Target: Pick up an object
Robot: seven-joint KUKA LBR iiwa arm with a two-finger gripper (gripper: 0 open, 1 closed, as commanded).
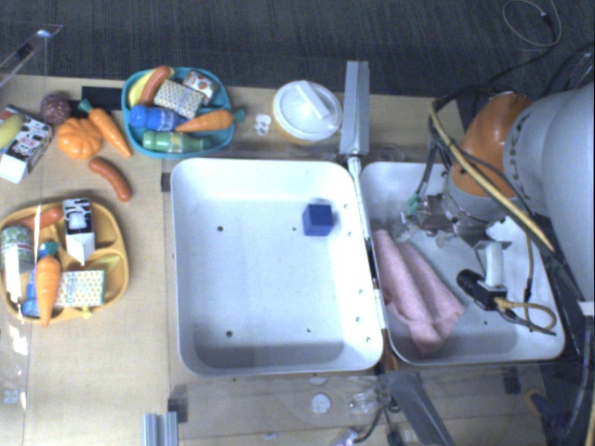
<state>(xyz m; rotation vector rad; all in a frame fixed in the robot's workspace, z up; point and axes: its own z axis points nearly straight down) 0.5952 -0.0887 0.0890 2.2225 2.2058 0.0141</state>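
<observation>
A rolled pink cloth (417, 291) lies in the right bin (523, 344), along that bin's left wall, running from the middle down toward the near corner. The gripper (426, 218) hangs low over the same bin, just above the cloth's upper end and close to it; from here I can't tell whether it touches the cloth, and whether it is spread or pressed together can't be made out either. Nothing is visibly held. The grey arm (550, 142) comes in from the right, its orange band (488, 133) showing above the wrist.

In the left bin (251, 291) sits a small blue cube (318, 218), alone, near the upper right part of the floor and well apart from the gripper.

Beyond the bins on the wooden bench (93, 379), a round white lid (307, 110) rests behind the left bin. Further left is a blue bowl (177, 117) heaped with toy food. A toy pumpkin (77, 138), a toy carrot (112, 131) and a toy sausage (111, 179) lie loose on the bench. At the far left, a yellow plate (113, 266) carries more toy food, among it a small milk carton (79, 230).
</observation>
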